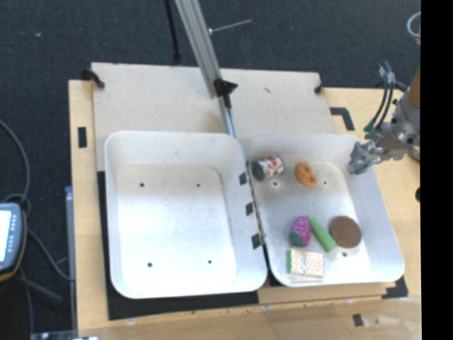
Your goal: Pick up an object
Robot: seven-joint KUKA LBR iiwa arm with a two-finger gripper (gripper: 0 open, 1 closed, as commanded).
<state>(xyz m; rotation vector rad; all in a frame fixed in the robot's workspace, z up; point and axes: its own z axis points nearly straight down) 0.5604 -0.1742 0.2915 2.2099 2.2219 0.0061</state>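
The right bin [368,211] held a can [269,166], orange piece [306,175], purple toy [301,230], green stick [323,235], brown disc [345,231] and patterned block [306,263]. The gripper [359,159] hung over that bin's far right rim, grasping nothing; its spread was unclear.

Two bins side by side on the bench

The right shallow white plastic bin [375,211] holds a small can [268,167], round pastry [306,175], brown disc [345,231], green cylinder [323,235], purple lump [301,230] and patterned packet [306,263].
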